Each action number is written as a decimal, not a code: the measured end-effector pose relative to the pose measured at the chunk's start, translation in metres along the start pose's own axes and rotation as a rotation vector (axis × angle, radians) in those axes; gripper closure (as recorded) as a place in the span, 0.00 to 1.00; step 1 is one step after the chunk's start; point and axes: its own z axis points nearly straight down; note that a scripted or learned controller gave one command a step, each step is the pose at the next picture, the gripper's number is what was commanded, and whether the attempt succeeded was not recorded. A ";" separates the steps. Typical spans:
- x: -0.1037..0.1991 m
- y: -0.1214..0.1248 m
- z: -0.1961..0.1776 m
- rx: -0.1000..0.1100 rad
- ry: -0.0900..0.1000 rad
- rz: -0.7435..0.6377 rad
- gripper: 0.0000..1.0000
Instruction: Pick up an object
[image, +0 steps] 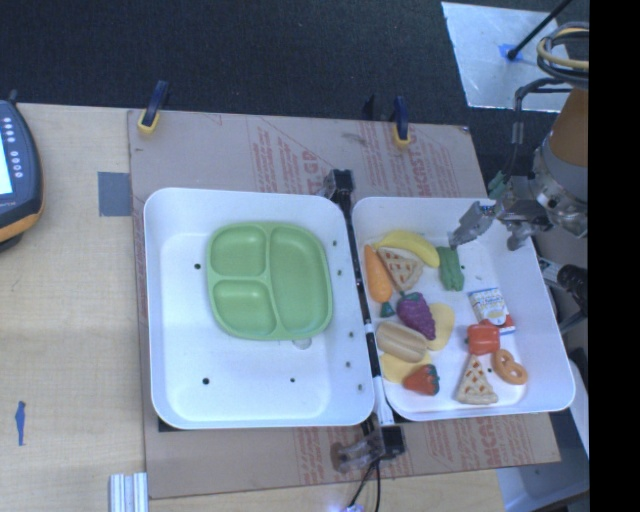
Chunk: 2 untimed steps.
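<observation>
The right bin (545, 300) holds several toy foods: a banana (408, 243), a carrot (377, 274), a waffle wedge (403, 269), a green pickle (450, 268), purple grapes (416, 315), a hot dog (400, 343), a strawberry (424, 379), a pizza slice (477, 381), a pretzel (510, 368), a red block (483, 338) and a small carton (488, 302). My gripper (494, 231) hovers over the bin's far right corner, just right of and above the pickle. It is open, with nothing between its fingers.
The left bin (170, 300) holds a green divided plate (270, 280). Clamps (342, 184) join the bins at the far and near ends of the middle rim. A handheld controller (15, 170) lies at the bench's left edge.
</observation>
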 end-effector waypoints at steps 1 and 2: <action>-0.071 0.027 0.125 0.009 -0.001 0.004 0.00; -0.056 0.059 0.165 -0.002 -0.002 -0.003 0.00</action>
